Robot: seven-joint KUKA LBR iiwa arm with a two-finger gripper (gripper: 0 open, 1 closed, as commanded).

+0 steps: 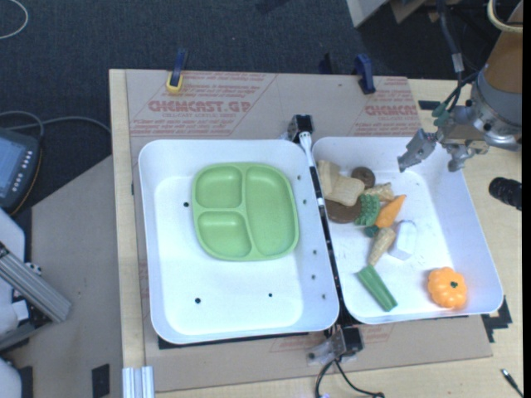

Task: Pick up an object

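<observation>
So we're looking down at the counter (249,98) with the two white bins on it. The left bin (166,297) is just carrying a green divided plate (246,211). The right bin (465,222) is where all the pickable stuff is sitting: a heap of toy food near its left wall, with bread (342,189), a brown cookie-looking thing (362,175), a carrot (390,210), then a green stick (377,288) lower down and a little orange pumpkin (447,288) sitting off by itself near the front right corner.

The arm is hanging over the bin's back right edge with the claw (436,154) spread apart and nothing in it, so we're guessing this is the approach step, nothing grabbed yet. Next it's needing to pick a target and drop down on it. We're betting the pumpkin is easiest since nothing is crowding it.
</observation>
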